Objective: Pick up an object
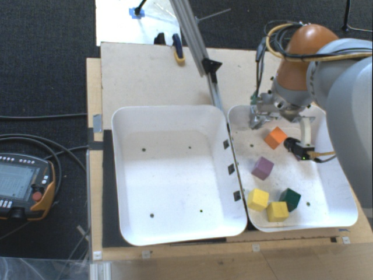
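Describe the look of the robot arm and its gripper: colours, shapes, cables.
The arm is bulky, with rounded pale grey casings and a glossy orange band above the wrist. Black and yellow cables loop beside that band and run down toward the tool. The gripper is a small grey metal assembly. A black part with a thin cable sticks out below.

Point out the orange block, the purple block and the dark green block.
orange block (275, 137), camera view, its top face.
purple block (262, 168), camera view, its top face.
dark green block (290, 198), camera view, its top face.
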You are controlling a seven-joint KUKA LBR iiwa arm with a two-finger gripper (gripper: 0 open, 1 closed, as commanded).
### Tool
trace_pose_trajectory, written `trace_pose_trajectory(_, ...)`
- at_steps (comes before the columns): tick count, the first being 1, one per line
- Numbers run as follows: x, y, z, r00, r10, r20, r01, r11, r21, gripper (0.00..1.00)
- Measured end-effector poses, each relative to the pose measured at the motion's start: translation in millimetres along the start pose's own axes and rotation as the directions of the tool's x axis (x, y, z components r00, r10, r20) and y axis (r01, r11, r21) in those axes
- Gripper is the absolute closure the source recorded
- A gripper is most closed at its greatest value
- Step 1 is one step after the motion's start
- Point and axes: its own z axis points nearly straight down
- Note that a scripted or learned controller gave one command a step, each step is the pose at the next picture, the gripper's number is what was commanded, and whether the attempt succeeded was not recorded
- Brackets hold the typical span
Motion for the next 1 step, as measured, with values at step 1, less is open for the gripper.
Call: trace_pose_trajectory(1, 0.0, -0.2, 0.4, 1.000, -0.001, 0.000, 0.001, 1.000, 0.001, 0.00)
